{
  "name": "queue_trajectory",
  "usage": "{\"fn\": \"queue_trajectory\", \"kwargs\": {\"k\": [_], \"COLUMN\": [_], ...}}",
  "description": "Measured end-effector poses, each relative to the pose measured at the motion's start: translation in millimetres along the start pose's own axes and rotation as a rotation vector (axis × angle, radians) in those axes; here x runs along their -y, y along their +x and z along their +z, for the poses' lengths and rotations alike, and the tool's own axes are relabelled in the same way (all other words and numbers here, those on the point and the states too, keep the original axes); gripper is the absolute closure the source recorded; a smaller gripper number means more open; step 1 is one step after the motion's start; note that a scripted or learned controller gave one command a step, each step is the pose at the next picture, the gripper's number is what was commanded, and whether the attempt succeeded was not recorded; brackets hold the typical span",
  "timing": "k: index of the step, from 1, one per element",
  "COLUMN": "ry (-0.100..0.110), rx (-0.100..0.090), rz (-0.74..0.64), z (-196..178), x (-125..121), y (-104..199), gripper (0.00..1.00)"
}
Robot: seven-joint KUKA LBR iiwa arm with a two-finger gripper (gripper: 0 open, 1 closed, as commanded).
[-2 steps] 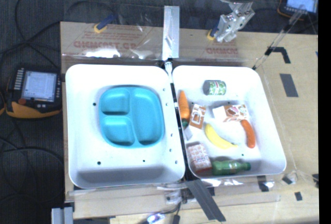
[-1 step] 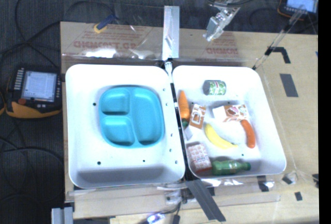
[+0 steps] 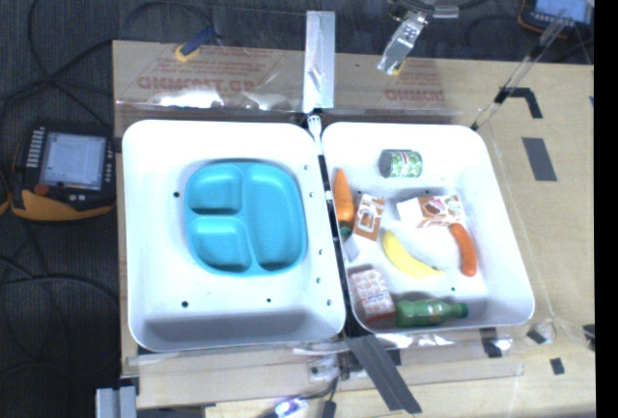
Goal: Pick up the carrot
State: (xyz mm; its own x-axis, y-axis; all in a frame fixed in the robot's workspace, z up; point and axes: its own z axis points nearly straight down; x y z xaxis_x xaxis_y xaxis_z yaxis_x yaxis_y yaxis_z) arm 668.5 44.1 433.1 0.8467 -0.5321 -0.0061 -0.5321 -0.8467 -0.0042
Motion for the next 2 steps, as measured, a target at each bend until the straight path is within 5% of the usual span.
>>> {"fn": "queue_trajectory", "kwargs": {"k": [1, 2], "ry": [-0.004, -0.004], "rx": [-0.001, 0.003], "rz": [-0.354, -0.354], "z": [0.5, -7.2], "x": [18.0, 20.2], "y": [-11.4, -12.4], "gripper": [1.00, 1.00]}}
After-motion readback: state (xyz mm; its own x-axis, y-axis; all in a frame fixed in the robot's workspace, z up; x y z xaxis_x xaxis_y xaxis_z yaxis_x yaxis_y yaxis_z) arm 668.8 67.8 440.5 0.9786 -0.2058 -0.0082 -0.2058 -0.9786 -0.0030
